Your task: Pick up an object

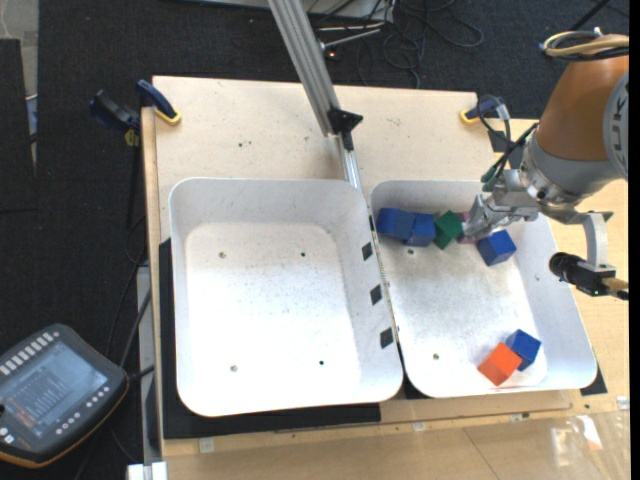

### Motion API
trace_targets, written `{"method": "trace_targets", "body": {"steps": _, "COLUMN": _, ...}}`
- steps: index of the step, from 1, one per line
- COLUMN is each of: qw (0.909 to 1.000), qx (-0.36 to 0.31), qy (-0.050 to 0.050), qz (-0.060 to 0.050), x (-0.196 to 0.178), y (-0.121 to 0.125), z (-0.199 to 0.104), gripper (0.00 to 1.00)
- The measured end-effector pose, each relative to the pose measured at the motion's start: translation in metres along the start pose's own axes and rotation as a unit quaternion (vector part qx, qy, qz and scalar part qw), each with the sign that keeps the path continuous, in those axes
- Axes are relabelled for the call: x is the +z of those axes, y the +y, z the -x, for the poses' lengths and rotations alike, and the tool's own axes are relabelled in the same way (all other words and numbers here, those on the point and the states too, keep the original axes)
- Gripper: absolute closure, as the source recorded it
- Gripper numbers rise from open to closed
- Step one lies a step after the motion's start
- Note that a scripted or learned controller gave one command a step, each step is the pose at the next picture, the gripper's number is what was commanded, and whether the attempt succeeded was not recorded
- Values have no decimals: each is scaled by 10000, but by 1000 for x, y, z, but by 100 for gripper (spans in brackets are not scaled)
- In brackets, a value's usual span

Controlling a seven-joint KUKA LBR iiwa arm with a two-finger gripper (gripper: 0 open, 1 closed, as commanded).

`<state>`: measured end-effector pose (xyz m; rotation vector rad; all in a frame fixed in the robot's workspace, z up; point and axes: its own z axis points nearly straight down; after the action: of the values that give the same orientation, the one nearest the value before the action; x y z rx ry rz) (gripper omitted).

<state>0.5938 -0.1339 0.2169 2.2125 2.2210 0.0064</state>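
Gripper low over right bin's far blocks

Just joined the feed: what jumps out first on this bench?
The grey arm with its orange band reaches in from the right, its claw low among a cluster of blue blocks and a green block at the right bin's far end. An orange block touching another blue block sits near that bin's front right corner.

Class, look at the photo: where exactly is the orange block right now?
The orange block lies in the right bin, near its front right corner, touching a blue block just behind it and far from the cluster of blocks at the bin's back.
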Motion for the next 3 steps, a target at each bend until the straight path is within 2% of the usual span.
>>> {"method": "trace_targets", "body": {"steps": 1, "qw": 10000, "qx": 6, "qy": -5, "qz": 4, "x": -60, "y": -1, "z": 8, "gripper": 100}}
{"method": "trace_targets", "body": {"steps": 2, "qw": 10000, "qx": -22, "qy": 16, "qz": -37, "x": -59, "y": -7, "z": -49, "gripper": 100}}
{"method": "trace_targets", "body": {"steps": 3, "qw": 10000, "qx": -17, "qy": 17, "qz": -51, "x": -43, "y": -22, "z": -93, "gripper": 100}}
